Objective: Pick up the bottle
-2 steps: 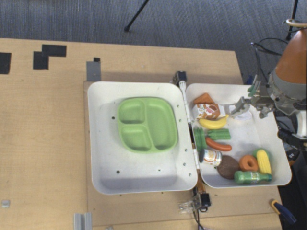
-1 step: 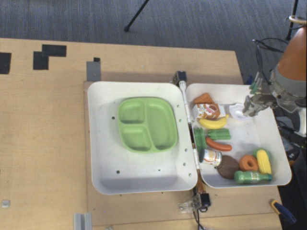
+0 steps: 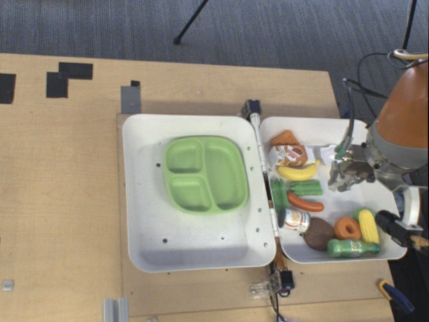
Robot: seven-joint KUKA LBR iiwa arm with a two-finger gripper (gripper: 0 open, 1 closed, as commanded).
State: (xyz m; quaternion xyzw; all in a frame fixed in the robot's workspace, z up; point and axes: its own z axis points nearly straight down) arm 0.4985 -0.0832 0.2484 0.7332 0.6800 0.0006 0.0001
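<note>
A light wooden bench (image 3: pixel 60 200) fills most of the frame below a strip of grey carpet (image 3: pixel 100 12) along the top. Two shallow white bins sit on it side by side: the left bin (image 3: pixel 144 247) at the centre and the right bin (image 3: pixel 318 126) toward the right edge. Black tape patches (image 3: pixel 67 78) mark the bench at upper left, and a small grey bracket (image 3: pixel 131 98) stands just above the left bin's upper-left corner.

Evenly and brightly lit from overhead; soft shadows inside the shallow white left bin (image 3: pixel 144 243) toward 6 o'clock. Slightly soft focus, no glare.
</note>
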